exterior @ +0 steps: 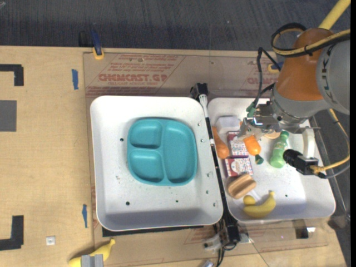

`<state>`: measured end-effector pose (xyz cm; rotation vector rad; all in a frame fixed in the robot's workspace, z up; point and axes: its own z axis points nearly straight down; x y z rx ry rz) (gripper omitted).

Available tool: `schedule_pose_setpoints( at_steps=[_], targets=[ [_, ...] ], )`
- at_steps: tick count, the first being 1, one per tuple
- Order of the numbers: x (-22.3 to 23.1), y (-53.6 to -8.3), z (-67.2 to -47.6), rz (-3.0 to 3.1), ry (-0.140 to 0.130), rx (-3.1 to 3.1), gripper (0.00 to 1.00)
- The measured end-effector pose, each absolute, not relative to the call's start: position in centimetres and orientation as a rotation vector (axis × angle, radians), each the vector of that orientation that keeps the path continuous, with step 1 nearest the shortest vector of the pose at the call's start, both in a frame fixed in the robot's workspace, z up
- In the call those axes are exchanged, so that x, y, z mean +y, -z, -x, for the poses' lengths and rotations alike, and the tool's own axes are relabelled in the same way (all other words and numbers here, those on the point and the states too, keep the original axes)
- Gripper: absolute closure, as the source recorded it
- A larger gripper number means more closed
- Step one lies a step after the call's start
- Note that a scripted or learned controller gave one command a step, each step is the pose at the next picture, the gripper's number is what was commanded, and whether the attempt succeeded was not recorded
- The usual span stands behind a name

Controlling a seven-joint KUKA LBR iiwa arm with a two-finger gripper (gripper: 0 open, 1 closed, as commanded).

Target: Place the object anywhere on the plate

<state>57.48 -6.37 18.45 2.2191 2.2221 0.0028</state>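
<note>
A teal divided plate (162, 151) lies in the middle of the left bin (105, 193), with nothing on it. The right bin (317, 196) holds several toy foods: an orange carrot-like piece (252, 145), a green bottle (278, 152), two small red-and-white cartons (238, 156), a brown bun (241, 185) and a yellow banana (260, 204). My gripper (255, 125) hangs over the upper middle of the right bin. It is just above the orange piece and the upper carton. The wrist body hides the gripper's tips.
Another orange piece (221, 148) leans against the right bin's left wall, beside the black divider (210, 143) between the bins. A white block (225, 122) sits at the right bin's upper left. A yellow object (94, 255) lies on the bench below the left bin.
</note>
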Motion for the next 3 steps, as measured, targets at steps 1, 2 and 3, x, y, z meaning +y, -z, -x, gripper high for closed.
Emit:
schedule_pose_setpoints(
  at_steps=[1, 2, 3],
  targets=[
    [1.6, -18.4, -53.4, -2.554, 0.008, 1.846, 1.0],
    [8.1, -18.4, -53.1, -2.444, 0.007, 1.984, 1.0],
    [7.9, -18.4, -53.1, -2.447, 0.008, 1.979, 0.0]
  ],
)
